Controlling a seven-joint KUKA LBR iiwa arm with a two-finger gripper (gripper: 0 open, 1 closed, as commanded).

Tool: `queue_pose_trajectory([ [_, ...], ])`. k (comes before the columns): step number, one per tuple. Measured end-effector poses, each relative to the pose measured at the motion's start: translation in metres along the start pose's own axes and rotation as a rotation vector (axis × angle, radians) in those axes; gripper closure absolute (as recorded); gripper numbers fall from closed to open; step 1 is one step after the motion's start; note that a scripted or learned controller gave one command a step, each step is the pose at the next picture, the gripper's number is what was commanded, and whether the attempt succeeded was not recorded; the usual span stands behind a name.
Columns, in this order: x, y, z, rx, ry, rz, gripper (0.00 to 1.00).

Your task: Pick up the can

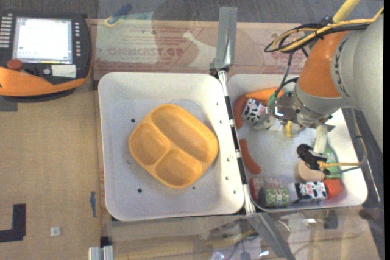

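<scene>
Overhead, two shallow white bins are seen side by side on the bench. The left bin (116,94) carries a yellow-orange divided tray (173,144), set near its middle and turned at a slant. The right bin (353,192) is crowded with small items, and the arm (341,64) — grey, with an orange band above the wrist — reaches in over it from the right.

The gripper (285,122) is lowered into the upper part of the right bin, just beside a small black-and-white patterned object (253,111) that lies near an orange piece (263,94) at the bin's far edge. Whether anything is pinched cannot be told — the wrist hides that part.

The can (275,196), green-labelled and lying on its side, is found along the near wall of the right bin, well apart from the gripper. Just beside it, to the right, a black-and-white carton (312,190) rests. A thin red stick-like item (248,156) lies along the bin's left wall, between the can and the patterned object.

At the far left of the bench, an orange-and-grey control pendant (42,55) with a lit screen is placed.
</scene>
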State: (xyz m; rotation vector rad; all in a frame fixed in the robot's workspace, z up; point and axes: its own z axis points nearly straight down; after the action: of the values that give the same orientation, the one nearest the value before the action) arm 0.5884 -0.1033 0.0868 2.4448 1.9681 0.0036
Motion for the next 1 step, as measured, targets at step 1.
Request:
queue_pose_trajectory([
  [1, -0.0139, 0.0082, 0.0, -0.002, 0.0, -0.225, 0.0],
])
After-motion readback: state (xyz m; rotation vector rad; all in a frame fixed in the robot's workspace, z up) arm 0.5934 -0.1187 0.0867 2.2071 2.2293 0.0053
